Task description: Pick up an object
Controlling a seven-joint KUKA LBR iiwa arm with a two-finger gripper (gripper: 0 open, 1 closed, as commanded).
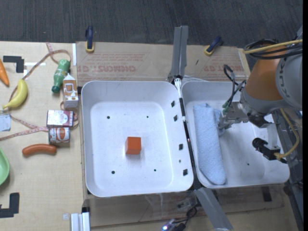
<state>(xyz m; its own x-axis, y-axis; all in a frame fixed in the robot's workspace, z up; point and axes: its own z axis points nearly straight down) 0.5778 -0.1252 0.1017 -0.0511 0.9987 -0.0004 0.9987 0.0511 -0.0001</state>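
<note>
A small orange-red cube (134, 145) rests on the floor of the left bin (96, 129), near its middle. In the right bin (250, 174) a pale blue folded cloth (209, 143) lies along the left wall, stretching from back to front. My gripper (223, 123) is down in the right bin at the cloth's upper right edge, touching or nearly touching it. The grey wrist and orange band (263, 79) rise above it to the right. The cube sits far left of the gripper, across the divider.
A metal post (180, 52) stands behind the bins at the divider. Left of the bins on the bench lie a banana (17, 94), a green bottle (60, 74), small cartons, a can and a sausage (39, 150). Black cables hang by the right bin's right wall.
</note>
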